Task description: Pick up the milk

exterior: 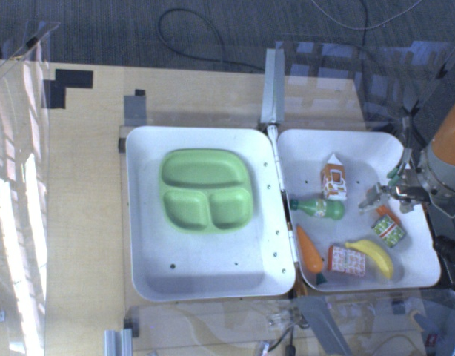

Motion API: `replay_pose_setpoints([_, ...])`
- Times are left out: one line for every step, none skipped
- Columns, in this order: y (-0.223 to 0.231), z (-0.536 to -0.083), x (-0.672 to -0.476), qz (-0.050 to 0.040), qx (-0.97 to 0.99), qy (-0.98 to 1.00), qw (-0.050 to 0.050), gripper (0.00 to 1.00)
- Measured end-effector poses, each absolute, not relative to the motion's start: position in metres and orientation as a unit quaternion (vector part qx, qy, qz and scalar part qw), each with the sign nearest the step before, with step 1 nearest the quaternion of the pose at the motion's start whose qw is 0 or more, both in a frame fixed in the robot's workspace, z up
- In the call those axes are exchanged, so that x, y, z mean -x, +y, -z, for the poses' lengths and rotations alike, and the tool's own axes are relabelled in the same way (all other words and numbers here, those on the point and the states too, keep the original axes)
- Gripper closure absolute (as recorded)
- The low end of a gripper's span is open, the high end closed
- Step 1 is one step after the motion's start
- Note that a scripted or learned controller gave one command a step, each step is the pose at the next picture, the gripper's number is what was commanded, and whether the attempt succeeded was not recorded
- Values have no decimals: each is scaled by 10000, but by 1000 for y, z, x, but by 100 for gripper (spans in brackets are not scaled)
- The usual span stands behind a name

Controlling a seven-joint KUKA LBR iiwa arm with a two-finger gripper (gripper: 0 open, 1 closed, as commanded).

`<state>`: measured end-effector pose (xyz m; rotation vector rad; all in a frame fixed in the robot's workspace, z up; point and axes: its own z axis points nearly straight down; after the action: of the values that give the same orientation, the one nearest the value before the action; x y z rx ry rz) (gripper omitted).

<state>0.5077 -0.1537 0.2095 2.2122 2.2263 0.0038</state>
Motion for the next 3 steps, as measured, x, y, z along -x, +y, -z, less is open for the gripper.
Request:
replay_pose_setpoints([-109, -122, -563, -84, -6714, 7409, 121, 0])
replay_pose_setpoints([-124, -88, -607, -33, -8082, 5889, 35, 0])
replay_pose_setpoints([-122, -101, -609, -55, -8053, 5928, 55, 100])
